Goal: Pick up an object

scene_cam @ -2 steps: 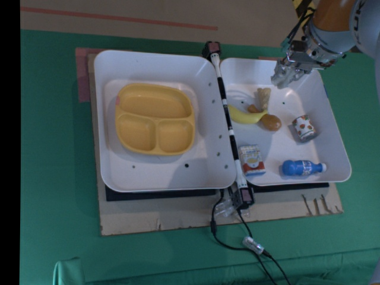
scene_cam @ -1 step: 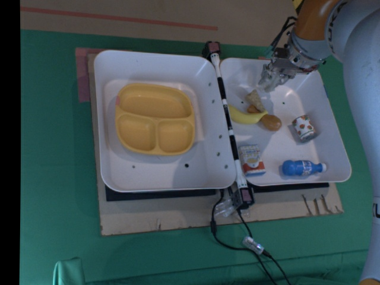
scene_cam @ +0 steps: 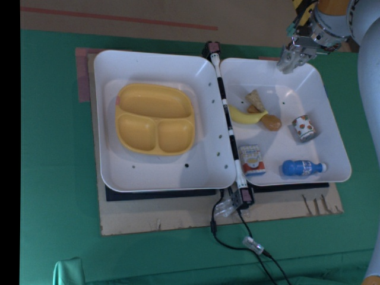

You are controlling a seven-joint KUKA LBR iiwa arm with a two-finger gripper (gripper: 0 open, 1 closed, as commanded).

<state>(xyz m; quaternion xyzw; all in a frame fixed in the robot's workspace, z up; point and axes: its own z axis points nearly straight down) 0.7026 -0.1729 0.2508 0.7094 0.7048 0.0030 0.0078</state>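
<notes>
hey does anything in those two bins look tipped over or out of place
Mildly. In the right bin, the blue bottle and the small can lie on their sides. The yellow tray sits flat in the left bin. Nothing looks spilled.

Green bench cover (scene_cam: pixel 53 159), cardboard sheet (scene_cam: pixel 178 215) beneath, brown floor (scene_cam: pixel 148 5) with red line (scene_cam: pixel 119 18) beyond.

Arm reaches in from upper right, wrist angled down-left; gripper (scene_cam: pixel 287 65) low.
</notes>
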